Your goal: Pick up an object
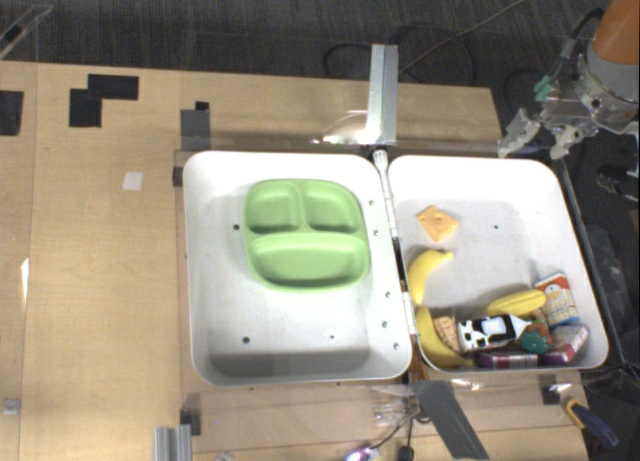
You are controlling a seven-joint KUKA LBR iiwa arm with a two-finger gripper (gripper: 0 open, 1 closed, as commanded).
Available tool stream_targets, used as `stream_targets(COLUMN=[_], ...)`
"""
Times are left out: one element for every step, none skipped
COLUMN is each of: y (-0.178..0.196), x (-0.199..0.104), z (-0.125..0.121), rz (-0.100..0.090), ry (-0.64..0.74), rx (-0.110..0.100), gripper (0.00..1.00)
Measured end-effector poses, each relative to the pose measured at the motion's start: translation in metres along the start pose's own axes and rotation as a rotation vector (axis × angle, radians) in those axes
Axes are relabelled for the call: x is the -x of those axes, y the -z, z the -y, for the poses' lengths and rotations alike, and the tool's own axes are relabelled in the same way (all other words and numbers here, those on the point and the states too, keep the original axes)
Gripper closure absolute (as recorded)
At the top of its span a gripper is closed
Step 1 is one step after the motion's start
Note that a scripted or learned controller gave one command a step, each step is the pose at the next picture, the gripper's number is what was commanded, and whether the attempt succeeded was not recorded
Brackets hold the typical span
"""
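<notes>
Your gripper (535,134) hangs above the right bin's (500,174) far rim, parked clear so the camera sees everything. I can't tell its state. Candidates sit well below it: cracker (437,222) nearest, banana (428,269) beyond, clutter (520,334) piled in the near corner.

The right bin (560,189) offers open floor across its far half, interrupted by one orange cracker (437,222). Its near corner is crowded: bananas (428,274), a can (560,301), and what appear to be small packages, touching one another.
</notes>
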State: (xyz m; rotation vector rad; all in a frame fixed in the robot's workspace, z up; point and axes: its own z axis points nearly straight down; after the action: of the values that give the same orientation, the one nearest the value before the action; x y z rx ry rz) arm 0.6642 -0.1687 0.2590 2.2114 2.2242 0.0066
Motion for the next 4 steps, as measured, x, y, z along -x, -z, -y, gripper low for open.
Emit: stream_targets(y=[-0.087, -0.17, -0.17, -0.156], x=[-0.042, -0.075, -0.075, -0.077], z=[0.017, 0.011, 0.011, 0.008], rz=[-0.001, 0.0, 0.0, -0.001], ry=[0.138, 0.151, 0.151, 0.154], rx=[-0.001, 0.005, 0.005, 0.014], gripper=[0.0, 0.0, 0.0, 1.0])
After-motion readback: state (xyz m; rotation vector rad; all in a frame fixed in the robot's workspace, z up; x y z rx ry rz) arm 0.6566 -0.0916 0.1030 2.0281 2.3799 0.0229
